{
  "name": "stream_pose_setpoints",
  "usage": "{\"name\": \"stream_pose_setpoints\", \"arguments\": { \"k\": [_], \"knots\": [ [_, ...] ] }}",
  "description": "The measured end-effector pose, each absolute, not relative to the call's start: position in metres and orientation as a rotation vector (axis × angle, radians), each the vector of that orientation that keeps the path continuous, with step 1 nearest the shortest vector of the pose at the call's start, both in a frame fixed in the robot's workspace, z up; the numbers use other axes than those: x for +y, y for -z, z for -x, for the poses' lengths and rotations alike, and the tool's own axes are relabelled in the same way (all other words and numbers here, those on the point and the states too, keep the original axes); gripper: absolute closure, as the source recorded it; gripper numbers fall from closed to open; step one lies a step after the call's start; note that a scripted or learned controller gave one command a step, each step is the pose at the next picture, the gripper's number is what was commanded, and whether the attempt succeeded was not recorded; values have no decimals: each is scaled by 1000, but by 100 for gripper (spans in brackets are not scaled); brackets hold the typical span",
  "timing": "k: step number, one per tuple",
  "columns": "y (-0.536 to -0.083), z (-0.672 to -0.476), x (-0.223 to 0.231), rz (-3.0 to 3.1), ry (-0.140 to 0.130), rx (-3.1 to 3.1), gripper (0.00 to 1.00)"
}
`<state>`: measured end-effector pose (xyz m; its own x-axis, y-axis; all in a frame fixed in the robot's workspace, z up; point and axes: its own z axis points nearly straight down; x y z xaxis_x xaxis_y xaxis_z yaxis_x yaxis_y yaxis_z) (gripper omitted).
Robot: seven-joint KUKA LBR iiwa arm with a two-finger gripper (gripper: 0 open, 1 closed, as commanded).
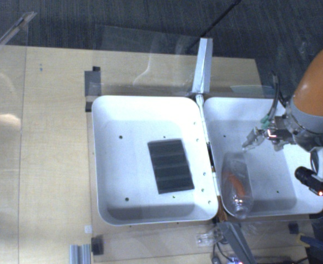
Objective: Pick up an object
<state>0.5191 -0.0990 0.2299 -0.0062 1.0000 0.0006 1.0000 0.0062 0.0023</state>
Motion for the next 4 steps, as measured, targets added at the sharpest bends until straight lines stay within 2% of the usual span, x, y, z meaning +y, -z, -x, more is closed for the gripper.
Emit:
{"name": "stream_pose_setpoints", "arguments": {
  "k": [1,2,3,4],
  "knots": [
    [-93,-489,-99,-2128,-6,2305,0],
    [-90,-557,-93,-2439,-17,1965,0],
    [-87,-646,-82,-2506,-10,1883,0],
    [-207,-570,-152,-2658,-8,1661,0]
  ]
}}
